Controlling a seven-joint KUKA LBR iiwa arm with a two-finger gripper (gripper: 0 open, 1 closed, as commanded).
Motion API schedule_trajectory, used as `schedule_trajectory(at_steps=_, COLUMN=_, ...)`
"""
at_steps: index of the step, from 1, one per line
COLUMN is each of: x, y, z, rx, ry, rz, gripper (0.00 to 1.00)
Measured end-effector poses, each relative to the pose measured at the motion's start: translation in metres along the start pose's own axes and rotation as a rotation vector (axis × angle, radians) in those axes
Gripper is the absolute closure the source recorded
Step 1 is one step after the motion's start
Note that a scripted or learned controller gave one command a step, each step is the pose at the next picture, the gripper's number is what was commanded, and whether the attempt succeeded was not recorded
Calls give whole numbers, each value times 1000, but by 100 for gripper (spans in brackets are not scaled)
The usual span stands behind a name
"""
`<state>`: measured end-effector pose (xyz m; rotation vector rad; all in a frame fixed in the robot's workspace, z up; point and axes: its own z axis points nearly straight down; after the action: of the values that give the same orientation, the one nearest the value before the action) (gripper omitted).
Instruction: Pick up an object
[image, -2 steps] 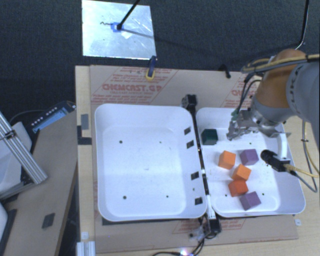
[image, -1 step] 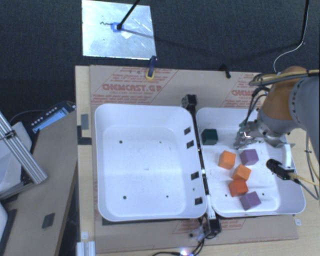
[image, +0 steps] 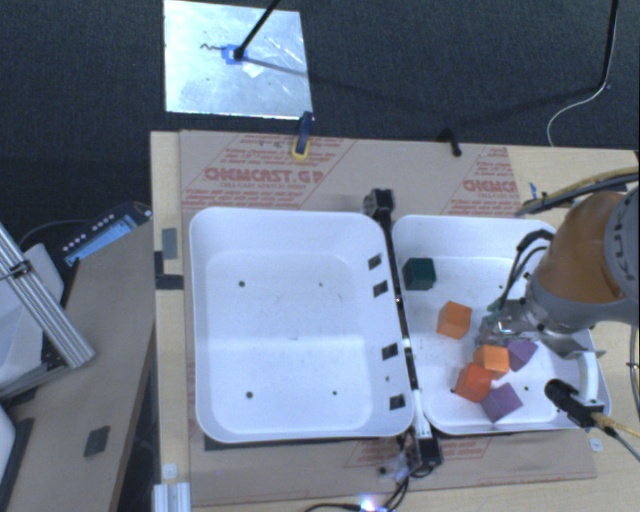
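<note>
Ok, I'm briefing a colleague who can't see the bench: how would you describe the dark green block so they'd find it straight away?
Start at the right bin, the one the arm reaches into. Look to its upper left corner, close to the divider between the two bins. The dark green block sits there alone, apart from the orange and purple blocks clustered lower down near the hand, and it is the only green one.

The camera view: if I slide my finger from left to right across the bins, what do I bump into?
Left bin → dark green cube → orange cube → red-orange block → gripper → arm's orange band. The small orange and purple blocks by the gripper overlap too much to order.
</note>
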<state>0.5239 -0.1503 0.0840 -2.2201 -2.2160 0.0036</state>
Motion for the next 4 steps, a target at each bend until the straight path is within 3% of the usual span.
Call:
schedule_trajectory(at_steps=1, x=24, y=-38, z=0, rx=-5, ry=-1, rz=-2, gripper=100)
schedule_trajectory(at_steps=2, x=69, y=61, z=-1, rx=-14, ry=-2, rz=-13, gripper=100)
schedule_trajectory(at_steps=3, x=65, y=56, z=-1, rx=-7, ry=-2, rz=-5, gripper=0)
schedule_trajectory(at_steps=4, x=-14, y=96, z=-14, rx=-1, ry=-6, rz=0, gripper=0)
